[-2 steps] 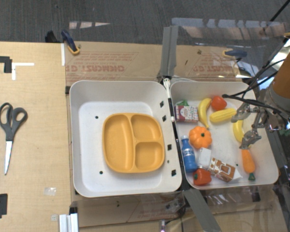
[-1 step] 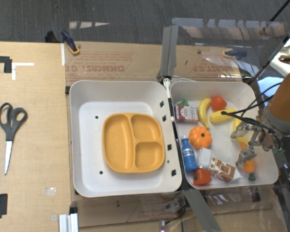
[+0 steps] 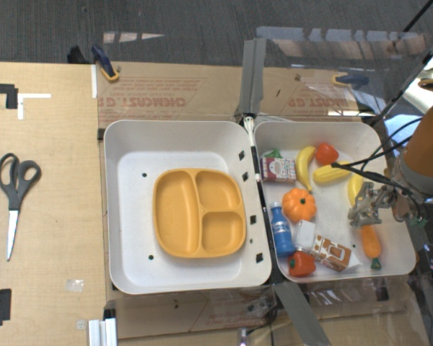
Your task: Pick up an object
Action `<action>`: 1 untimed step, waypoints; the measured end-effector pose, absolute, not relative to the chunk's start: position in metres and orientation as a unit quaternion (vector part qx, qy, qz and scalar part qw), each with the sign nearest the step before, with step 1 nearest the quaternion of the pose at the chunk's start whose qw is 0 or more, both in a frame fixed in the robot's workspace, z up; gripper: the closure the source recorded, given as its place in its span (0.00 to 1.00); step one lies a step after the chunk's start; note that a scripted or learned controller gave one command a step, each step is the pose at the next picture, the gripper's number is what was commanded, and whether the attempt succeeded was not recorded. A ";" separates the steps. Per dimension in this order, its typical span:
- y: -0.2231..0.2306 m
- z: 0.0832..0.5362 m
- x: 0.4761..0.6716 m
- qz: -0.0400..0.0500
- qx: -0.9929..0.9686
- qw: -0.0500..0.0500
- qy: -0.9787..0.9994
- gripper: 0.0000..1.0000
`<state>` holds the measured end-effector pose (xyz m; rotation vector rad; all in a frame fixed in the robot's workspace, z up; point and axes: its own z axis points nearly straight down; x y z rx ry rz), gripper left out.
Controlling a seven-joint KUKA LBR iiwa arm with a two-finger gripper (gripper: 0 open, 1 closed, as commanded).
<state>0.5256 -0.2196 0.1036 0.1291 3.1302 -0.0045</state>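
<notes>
1. The right bin (image 3: 390, 132) is crowded: a carrot (image 3: 371, 242) lies near its right wall, bananas (image 3: 330, 173) and a small pumpkin (image 3: 299, 203) toward the middle.
2. The left bin (image 3: 123, 215) carries a yellow divided plate (image 3: 199, 213); scissors (image 3: 16, 193) lie on the worktop (image 3: 43, 265).
3. The gripper (image 3: 362, 213) hangs just above the carrot (fingers' state: cannot tell), arm (image 3: 426, 153) entering from the right.

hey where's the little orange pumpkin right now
In the camera view, the pumpkin sits in the right bin, near its left wall, just below the red juice box and above-right of the blue bottle.
</notes>
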 end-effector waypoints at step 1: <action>-0.219 0.104 0.526 -0.001 0.041 0.004 0.999 0.00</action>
